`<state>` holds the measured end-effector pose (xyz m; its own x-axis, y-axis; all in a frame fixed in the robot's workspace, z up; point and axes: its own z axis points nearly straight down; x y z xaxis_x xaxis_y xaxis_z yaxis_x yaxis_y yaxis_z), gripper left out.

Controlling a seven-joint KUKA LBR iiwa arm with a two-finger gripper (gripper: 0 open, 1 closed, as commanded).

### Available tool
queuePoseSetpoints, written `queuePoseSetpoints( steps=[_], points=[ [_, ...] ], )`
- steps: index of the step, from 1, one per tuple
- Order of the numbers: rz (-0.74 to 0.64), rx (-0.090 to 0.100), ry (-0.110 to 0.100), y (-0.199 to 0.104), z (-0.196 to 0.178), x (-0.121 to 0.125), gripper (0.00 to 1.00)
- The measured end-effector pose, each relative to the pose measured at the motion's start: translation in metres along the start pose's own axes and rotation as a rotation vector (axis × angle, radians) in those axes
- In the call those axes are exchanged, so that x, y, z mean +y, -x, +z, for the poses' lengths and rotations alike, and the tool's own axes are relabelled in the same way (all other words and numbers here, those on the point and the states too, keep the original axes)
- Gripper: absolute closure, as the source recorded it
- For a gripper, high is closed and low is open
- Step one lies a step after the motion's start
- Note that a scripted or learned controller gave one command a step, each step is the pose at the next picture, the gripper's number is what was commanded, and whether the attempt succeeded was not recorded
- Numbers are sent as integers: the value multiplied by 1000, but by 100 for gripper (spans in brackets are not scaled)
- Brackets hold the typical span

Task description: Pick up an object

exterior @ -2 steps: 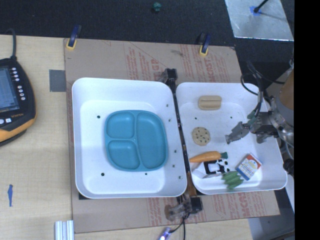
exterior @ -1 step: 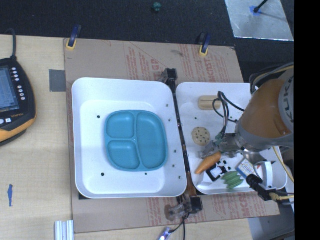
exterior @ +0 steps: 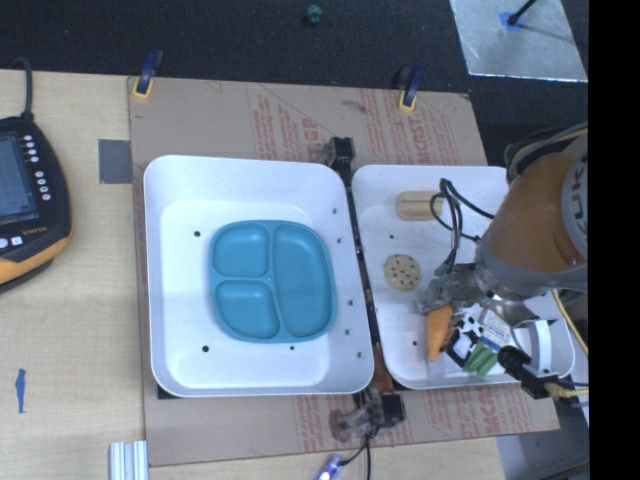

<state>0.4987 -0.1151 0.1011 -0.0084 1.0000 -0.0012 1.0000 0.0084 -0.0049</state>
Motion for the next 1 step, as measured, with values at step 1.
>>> queuePoseSetpoints(
  steps=[1],
  points=[
    [3,2,3,-71,-92,71,100]
  ],
)
